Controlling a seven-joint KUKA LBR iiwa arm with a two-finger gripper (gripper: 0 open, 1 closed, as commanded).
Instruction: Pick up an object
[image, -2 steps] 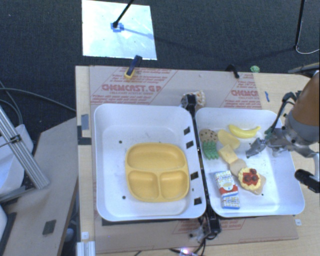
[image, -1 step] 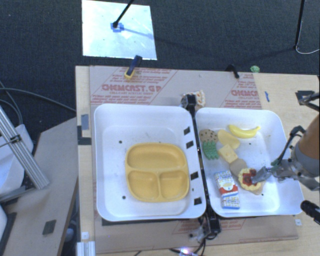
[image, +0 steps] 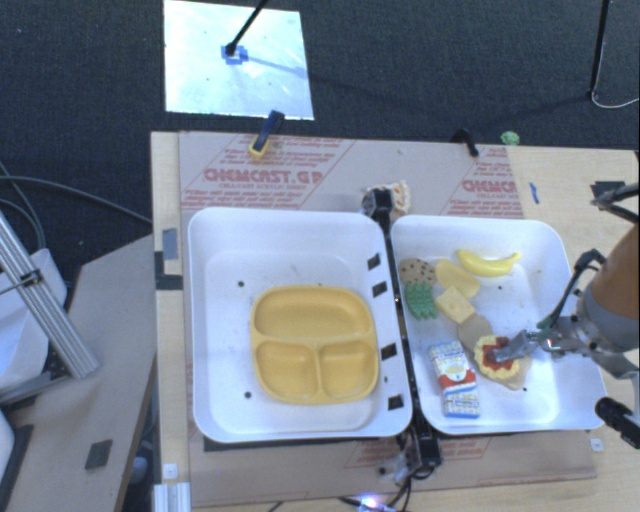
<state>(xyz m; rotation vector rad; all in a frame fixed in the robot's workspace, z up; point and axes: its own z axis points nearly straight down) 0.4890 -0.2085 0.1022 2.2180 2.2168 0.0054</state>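
1. Here, 2 white bins sit side by side; the left bin (image: 215, 330) holds a yellow divided tray (image: 315, 343).
2. The right bin (image: 545, 400) holds a banana (image: 487, 263), a carton (image: 455, 378) and other toy foods.
3. The gripper (image: 515, 347) sits on the pizza slice (image: 497, 362); its fingers look nearly closed, grasp unclear.

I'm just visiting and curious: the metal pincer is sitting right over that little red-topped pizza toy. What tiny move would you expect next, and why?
Probably a short drop straight down onto the pizza slice. The pincer sits over the slice's red top in the right bin, but I cannot see the slice between its tips. The juice box lies close on the left, so sliding sideways risks bumping it.
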